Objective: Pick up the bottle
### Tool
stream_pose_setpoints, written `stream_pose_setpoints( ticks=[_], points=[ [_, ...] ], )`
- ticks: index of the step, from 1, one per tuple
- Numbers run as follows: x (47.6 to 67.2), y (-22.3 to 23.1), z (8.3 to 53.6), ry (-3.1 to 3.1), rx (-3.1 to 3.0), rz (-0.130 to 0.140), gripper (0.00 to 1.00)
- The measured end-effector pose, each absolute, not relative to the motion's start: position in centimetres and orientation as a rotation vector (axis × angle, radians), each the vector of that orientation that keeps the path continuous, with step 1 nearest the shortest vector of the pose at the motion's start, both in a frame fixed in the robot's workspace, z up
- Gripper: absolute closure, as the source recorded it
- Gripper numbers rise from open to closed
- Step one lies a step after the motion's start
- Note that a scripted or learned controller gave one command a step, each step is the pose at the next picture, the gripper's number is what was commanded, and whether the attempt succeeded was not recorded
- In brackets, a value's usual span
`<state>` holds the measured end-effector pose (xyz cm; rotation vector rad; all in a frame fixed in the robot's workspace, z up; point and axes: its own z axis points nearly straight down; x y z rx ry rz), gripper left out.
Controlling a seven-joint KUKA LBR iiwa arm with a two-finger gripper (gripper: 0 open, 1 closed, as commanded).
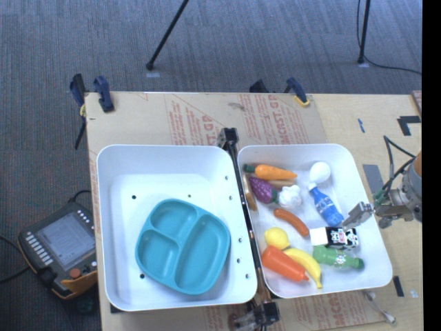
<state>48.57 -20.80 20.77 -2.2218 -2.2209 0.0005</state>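
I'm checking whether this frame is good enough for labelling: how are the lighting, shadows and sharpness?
Camera view: lighting is even and soft, with faint shadows inside the right bin; the blue bottle reads clearly though its label is too small to make out; the gripper at the bin's right rim is slightly soft; the teal plate shows no glare.

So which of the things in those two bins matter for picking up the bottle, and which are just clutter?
For the job:
- blue bottle, lying in the right bin
- gripper, at that bin's right rim

Lying about:
- green bottle, possibly a rival target
- carrot
- banana
- lemon
- white egg
- teal divided plate in the left bin
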Motion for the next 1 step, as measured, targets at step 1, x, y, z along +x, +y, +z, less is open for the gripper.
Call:
stream_pose_setpoints(
  ticks=[1],
  points=[
    [48.62,-20.80,21.73,-2.221,-2.220,0.000,1.00]
  ],
)
